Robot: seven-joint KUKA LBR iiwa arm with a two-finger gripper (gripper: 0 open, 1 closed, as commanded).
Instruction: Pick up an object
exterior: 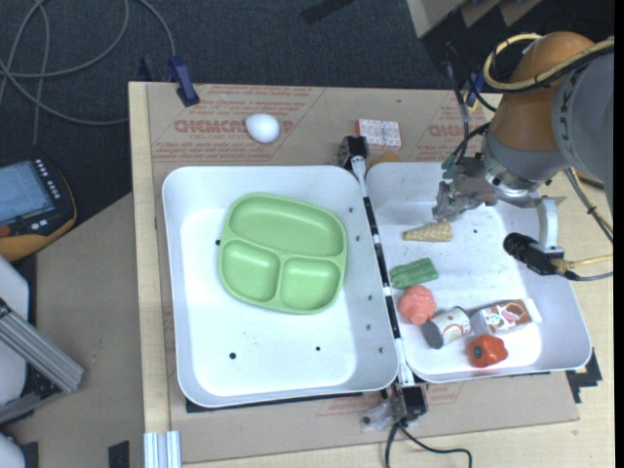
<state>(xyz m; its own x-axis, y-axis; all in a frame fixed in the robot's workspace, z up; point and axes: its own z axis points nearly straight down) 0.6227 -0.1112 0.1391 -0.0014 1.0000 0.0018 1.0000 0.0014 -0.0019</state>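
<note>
While the arm reaches in from the right, this is how the bench looks from the overhead camera:

Arm: grey with an orange band, bent down over the far part of the right bin [575,334].
Gripper [450,208]: low over the bin floor, just beyond the far end of the tan cone; I cannot tell how its tips are set, and nothing shows pinched in it.
Tan cone [428,232]: lies flat in the right bin, near the middle, pointing left, just beside the gripper.
Green block [413,272]: nearer than the cone, close to the bin's left wall.
Pink lump [417,303]: just near of the green block.
Small can [445,327]: on its side, to the right of the pink lump.
Printed packet [504,315]: flat, right of the can.
Red fruit [487,351]: at the near edge, just below the packet.
Left bin [195,359]: holds a green divided plate [284,253], three compartments, set toward the far side.
White ball [261,127]: on the cardboard beyond the left bin.
Patterned square [379,132]: on the cardboard, beyond the seam between the bins.
</note>
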